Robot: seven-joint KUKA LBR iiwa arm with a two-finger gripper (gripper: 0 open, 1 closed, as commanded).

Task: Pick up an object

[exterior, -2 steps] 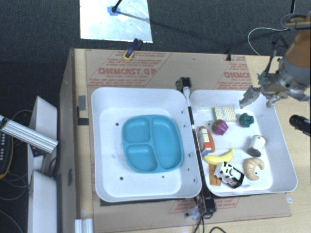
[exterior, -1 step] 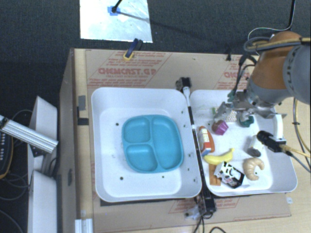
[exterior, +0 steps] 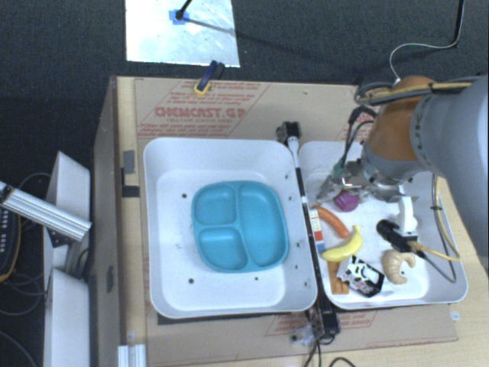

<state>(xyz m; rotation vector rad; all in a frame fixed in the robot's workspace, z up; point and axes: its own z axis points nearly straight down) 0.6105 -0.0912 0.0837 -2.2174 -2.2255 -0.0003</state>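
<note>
My gripper (exterior: 345, 183) hangs low over the back left part of the right bin (exterior: 452, 283), at the end of the grey arm with its orange band. Directly beneath and in front of it lies a small purple object (exterior: 348, 201), partly hidden by the gripper. Whether the purple object is touched I cannot tell. In front of it lie an orange carrot-like stick (exterior: 332, 220), a yellow banana (exterior: 344, 246), a black-and-white cow-patterned toy (exterior: 362, 275) and a tan croissant (exterior: 398, 264).
The left bin (exterior: 164, 205) holds a blue divided plate (exterior: 238, 224). A black divider rail (exterior: 303, 205) runs between the bins. The arm covers the back right of the right bin. A small orange piece (exterior: 339, 286) lies by the cow toy.
</note>
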